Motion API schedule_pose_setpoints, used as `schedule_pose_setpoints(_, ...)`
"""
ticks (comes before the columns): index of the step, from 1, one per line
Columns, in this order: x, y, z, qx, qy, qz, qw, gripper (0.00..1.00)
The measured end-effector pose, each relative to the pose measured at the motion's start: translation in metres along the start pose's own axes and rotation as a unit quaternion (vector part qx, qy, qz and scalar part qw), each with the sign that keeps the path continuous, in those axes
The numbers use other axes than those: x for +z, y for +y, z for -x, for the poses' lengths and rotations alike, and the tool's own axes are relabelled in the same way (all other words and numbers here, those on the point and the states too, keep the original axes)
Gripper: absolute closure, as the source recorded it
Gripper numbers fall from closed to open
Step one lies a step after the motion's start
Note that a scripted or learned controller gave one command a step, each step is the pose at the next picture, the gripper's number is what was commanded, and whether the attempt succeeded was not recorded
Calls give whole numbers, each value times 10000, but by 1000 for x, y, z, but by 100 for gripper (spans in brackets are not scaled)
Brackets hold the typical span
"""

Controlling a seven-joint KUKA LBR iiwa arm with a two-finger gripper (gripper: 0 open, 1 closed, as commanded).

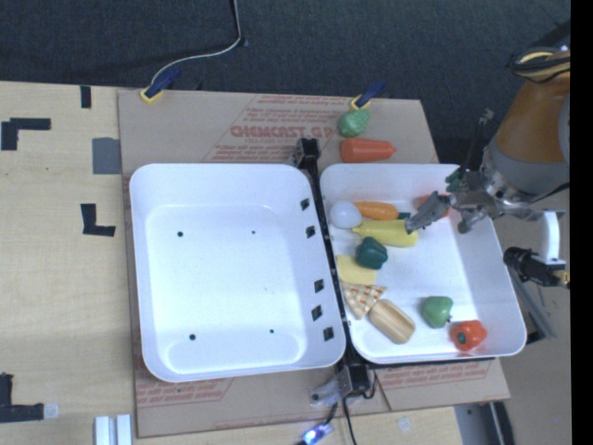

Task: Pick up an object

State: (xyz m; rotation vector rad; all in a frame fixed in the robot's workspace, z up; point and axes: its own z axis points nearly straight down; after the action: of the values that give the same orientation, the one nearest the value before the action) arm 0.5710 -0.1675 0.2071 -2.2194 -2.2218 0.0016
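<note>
The right bin (482, 276) holds several toy foods: a white egg (345, 214), an orange carrot (375, 210), a yellow banana (384, 234), a dark green pepper (371, 252), a yellow piece (354, 270), a waffle wedge (363, 296), a bread roll (392, 322), a light green pepper (436, 311) and a red tomato (469, 335). My gripper (446, 216) hangs over the bin's upper right part, just right of the banana's tip. It is open, one dark finger (424, 216) slanting toward the banana, nothing between the fingers. A small red-orange bit (426, 199) peeks out behind that finger.
The left bin (222, 267) adjoins the right one along a clipped seam. On the cardboard behind the right bin lie a green toy (354, 123) and another orange carrot (368, 150). The arm's grey and orange body (533, 137) stands past the right rim.
</note>
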Motion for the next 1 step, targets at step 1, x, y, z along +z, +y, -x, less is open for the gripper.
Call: schedule_pose_setpoints(1, 104, -26, -43, -9, 22, -59, 10000, 0)
